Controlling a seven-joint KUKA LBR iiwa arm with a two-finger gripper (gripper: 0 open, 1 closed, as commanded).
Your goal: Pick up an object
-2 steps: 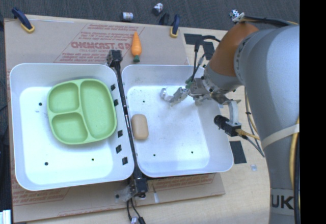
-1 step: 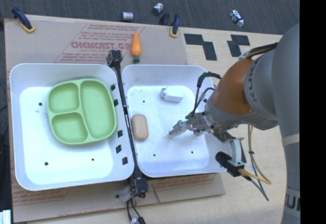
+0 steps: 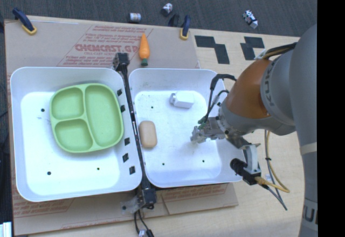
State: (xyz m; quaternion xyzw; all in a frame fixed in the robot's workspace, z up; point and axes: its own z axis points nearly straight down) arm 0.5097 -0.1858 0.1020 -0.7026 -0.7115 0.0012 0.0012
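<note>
In the right bin [image 3: 178, 174] a tan oval bread roll [image 3: 147, 134] lies near the left wall, and a small white-and-grey block [image 3: 181, 100] rests toward the back. My gripper [image 3: 200, 136] hangs low over the right part of this bin, right of the roll and in front of the block, touching neither. Nothing shows between its fingers. The grey arm with its orange band [image 3: 253, 93] reaches in from the right.
The left bin [image 3: 32, 176] holds a green three-compartment plate [image 3: 86, 116]. An orange carrot-like toy [image 3: 143, 47] lies on the cardboard behind the bins. Clamps [image 3: 185, 27] sit at the board's edges, and cables [image 3: 272, 179] trail off the wrist at the right.
</note>
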